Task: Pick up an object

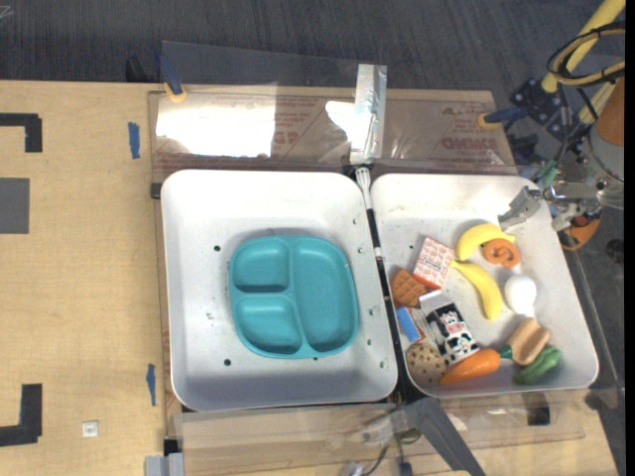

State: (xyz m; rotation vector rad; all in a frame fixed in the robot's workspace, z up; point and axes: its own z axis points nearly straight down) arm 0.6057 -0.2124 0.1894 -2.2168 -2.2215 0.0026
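Left bin [189, 296]: one teal tray [294, 296] with three compartments, lying flat at the middle.

Right bin [397, 201]: a heap of toy foods in its near right half. A banana [480, 271] curves through the middle, with an orange ring [499, 254] at its far end and a white egg [520, 293] just right of it. A pink carton [433, 261] sits left of the banana, a waffle [407, 288] near that. Nearer: a black-and-white carton [448, 327], a cookie [425, 361], a carrot [469, 366], a hot dog [529, 340], something green [537, 366].

Hand [549, 199]: at the bin's far right edge, above the rim, apart from the heap. It seems to hold nothing; I cannot tell how far open it is.

Counter [69, 296]: bare board, left.
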